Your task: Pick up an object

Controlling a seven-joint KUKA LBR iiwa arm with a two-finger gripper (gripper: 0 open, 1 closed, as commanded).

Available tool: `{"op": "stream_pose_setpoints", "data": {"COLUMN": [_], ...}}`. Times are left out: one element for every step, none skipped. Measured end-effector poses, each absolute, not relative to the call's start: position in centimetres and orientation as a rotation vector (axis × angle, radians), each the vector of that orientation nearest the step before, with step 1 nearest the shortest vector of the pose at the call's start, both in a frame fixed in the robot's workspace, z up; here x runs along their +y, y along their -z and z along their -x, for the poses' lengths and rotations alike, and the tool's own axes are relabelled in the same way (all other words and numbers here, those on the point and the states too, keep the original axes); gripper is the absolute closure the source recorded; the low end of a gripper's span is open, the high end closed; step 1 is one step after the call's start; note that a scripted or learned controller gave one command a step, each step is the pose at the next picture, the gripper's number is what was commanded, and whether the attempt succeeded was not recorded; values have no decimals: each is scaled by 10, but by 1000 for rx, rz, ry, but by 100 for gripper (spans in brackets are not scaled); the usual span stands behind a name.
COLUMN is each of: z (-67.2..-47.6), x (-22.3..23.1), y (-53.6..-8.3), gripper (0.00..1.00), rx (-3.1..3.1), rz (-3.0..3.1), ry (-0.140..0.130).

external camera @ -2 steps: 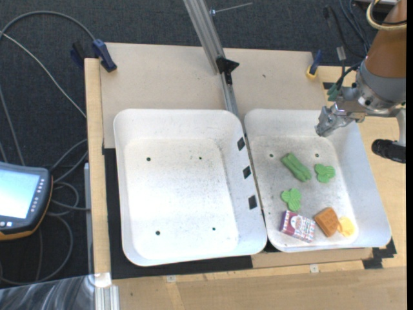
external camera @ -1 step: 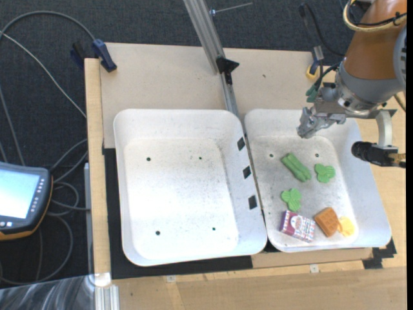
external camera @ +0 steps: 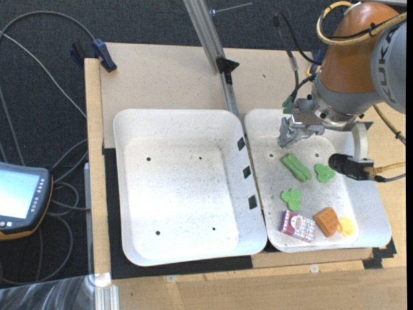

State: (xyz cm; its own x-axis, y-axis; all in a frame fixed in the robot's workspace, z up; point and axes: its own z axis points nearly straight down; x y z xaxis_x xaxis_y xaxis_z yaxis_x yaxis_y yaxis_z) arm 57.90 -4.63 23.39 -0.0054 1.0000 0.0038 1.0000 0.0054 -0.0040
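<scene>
A: Identify the containers, largest item first.

B: The bench (external camera: 161,70) carries two shallow white bins side by side. The left bin (external camera: 129,128) has a speckled floor with a few dark holes. The right bin (external camera: 258,128) touches it along a shared edge fitted with black clips.

A: List the contents of the right bin.

B: Six items, all on the bin floor. A long green piece (external camera: 295,166) lies at a slant in the upper middle. A purple and white packet (external camera: 297,225) lies near the front rim. An orange block (external camera: 327,221) sits just right of the packet, touching a yellow piece (external camera: 346,226) on its far side. A lobed green piece (external camera: 292,199) lies between the long piece and the packet. A small green piece (external camera: 324,172) lies near the long piece, to its right.

A: State the gripper condition.

B: The gripper (external camera: 292,134) hangs over the back of the right bin, just above the long green piece. Its fingers are blurred against the bin; their opening cannot be told. No object is visible between them.
</scene>
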Motion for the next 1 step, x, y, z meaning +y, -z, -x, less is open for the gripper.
{"op": "stream_pose_setpoints", "data": {"z": [-572], "x": [9], "y": [-225], "gripper": [100], "rx": [-2225], "rz": [2210], "ry": [-2]}}
